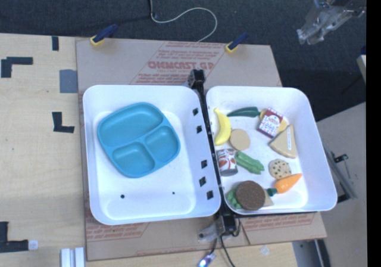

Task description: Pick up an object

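Gripper [321,21] high off the right bin [309,111], finger state indeterminable; crowded toy food risks a glancing, failed grasp.

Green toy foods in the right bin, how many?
3. A dark green pepper near the bin's back wall, a light green pod mid-bin beside the small can, and green lettuce poking from under the burger. Others may be hidden.
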